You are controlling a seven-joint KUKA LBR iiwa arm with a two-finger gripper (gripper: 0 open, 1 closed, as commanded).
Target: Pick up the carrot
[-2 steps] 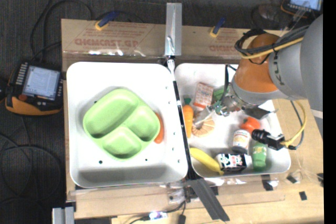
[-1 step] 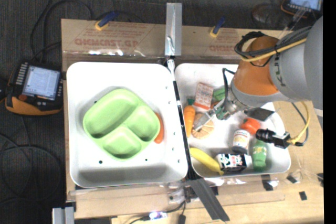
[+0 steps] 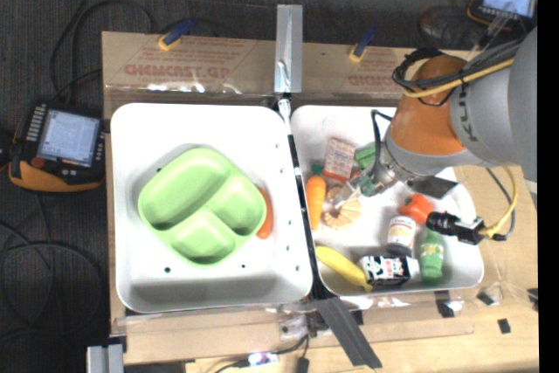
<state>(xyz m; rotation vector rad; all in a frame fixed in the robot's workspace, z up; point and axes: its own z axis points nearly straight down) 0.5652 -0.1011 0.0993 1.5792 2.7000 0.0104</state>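
Now the arm (image 3: 489, 113) reaches in from the right over the right bin (image 3: 467, 271), and its tool (image 3: 365, 185) hangs low near the bin's middle; whether it is parted or pressed together, I cannot tell. Just left of it lies the carrot (image 3: 315, 200), lengthwise along the bin's left wall, beside a round pale slice (image 3: 342, 212). Nearer the front sits a banana (image 3: 341, 267). Over in the left bin (image 3: 131, 275), a green divided tray (image 3: 201, 203).
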